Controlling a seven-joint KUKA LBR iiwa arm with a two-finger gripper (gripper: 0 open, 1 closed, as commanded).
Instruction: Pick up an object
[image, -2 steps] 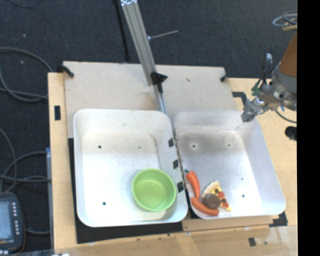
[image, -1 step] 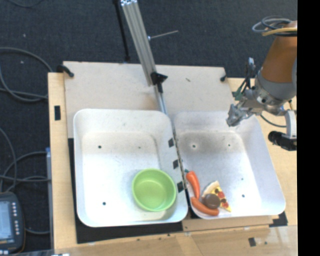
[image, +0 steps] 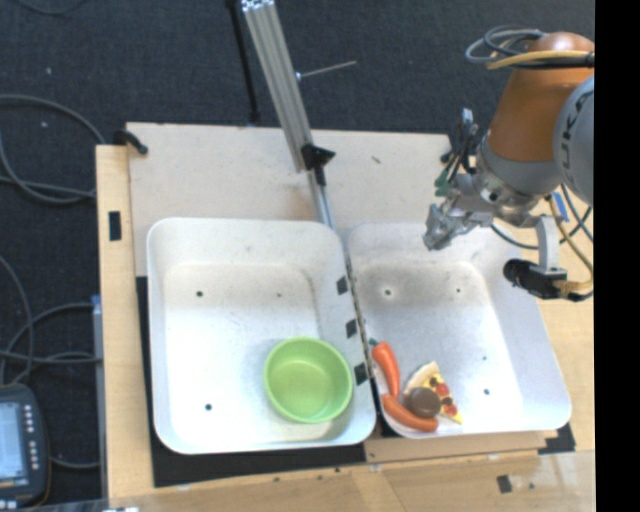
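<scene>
Green bowl (image: 308, 379) sits in the left bin (image: 190, 270) near its front right corner, the carrot (image: 387, 366) and other toy food are bunched in the right bin's (image: 500, 340) front left corner, and the gripper (image: 440, 228) hangs over that bin's back edge, can't tell if it's open.

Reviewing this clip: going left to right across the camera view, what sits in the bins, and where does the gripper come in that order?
Green bowl in the left bin → orange carrot at the near left corner of the right bin → pizza slice toy → gripper, above the right bin's far edge.
</scene>
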